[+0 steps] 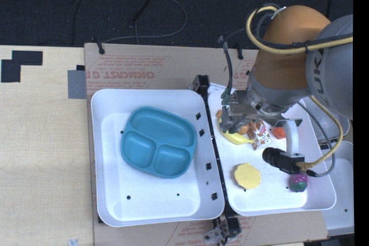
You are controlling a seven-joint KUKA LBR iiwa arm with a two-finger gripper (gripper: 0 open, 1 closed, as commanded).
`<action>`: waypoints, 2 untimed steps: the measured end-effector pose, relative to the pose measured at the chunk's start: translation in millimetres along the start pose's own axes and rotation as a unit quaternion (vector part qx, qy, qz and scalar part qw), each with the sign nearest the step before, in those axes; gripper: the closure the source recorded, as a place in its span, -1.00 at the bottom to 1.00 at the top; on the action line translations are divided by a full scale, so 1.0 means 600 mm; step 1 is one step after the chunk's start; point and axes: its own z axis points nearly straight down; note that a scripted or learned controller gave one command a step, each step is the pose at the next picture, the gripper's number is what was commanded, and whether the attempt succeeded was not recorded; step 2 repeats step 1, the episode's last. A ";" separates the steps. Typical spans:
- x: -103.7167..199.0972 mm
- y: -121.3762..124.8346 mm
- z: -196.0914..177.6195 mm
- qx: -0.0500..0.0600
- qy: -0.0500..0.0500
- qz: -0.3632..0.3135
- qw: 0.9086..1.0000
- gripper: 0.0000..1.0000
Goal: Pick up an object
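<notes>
Gripper is down in the right bin, at its left wall, sitting right over a small pile: yellow banana-shaped piece directly under and just below the tips, orange bits and a patterned wrapper just to its right. Can't tell if it's open or closed, since the wrist blocks the view. Banana's long axis runs roughly left-right beneath it, so that's the likely target. Yellow disc sits further toward the near edge, purple-green ball off down-right. Blue tray is in the left bin, well apart across the divider.
</notes>
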 end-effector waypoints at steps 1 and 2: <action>0.071 0.018 0.014 0.000 0.000 0.001 1.000 1.00; 0.071 0.018 0.014 0.000 0.000 0.001 1.000 1.00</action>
